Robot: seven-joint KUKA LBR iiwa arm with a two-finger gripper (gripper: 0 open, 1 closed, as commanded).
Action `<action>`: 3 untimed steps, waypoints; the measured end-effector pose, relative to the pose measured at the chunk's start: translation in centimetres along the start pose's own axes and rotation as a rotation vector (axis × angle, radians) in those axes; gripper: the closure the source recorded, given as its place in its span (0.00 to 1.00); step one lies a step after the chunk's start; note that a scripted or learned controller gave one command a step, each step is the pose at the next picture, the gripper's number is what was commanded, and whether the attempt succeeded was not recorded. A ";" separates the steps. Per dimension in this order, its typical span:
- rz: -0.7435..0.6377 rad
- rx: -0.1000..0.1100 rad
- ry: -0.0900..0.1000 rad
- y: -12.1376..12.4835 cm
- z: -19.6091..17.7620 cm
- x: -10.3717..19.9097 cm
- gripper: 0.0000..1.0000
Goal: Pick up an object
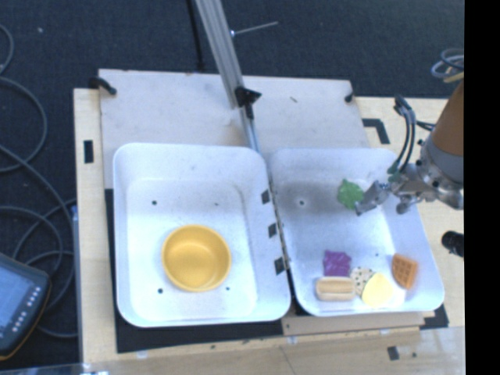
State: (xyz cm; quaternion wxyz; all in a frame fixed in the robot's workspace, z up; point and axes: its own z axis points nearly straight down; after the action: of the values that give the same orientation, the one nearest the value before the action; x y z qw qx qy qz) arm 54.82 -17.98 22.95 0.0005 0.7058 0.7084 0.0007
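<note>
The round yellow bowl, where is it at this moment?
In the camera view, the round yellow bowl sits in the left white bin, toward its near edge, apart from the small items in the right white bin.

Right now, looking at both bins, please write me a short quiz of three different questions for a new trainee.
1. True or false: the yellow bowl lies in the left bin.
2. Which item is nearest the end effector? A) purple piece B) green object C) waffle-like piece
3. Fill in: the tan bread-like roll lies near the ______ edge of the right bin.

Key:
1. True
2. B
3. Front, the edge lowest in the view
</note>
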 end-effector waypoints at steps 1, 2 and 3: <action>0.001 0.000 0.000 0.0 0.0 0.0 0.00; 0.005 0.005 -0.002 -1.0 5.1 -0.5 0.00; 0.007 0.006 -0.002 -0.2 10.9 -0.7 0.00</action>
State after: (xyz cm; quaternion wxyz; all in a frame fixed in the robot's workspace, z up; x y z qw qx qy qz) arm 54.64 -18.67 12.08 -0.0008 0.7081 0.7061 -0.0020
